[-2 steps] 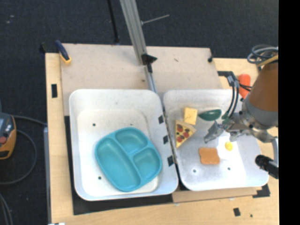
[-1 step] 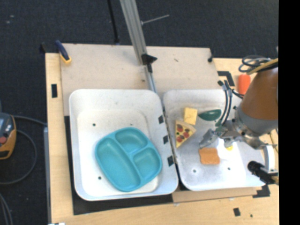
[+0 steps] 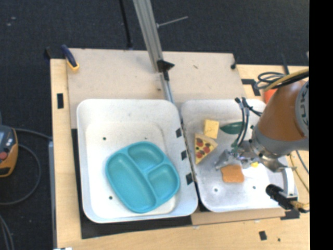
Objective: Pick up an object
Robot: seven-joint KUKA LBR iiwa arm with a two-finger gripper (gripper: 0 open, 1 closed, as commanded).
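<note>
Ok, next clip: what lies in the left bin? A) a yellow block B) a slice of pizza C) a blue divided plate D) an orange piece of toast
C: the blue divided plate lies in the left bin; the small food items sit in the right bin.

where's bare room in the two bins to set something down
Left bin: bare floor behind the blue plate. Right bin: bare front-left corner. Crowded mid-right, where pizza slice, yellow block, orange piece and hand cluster.
</note>
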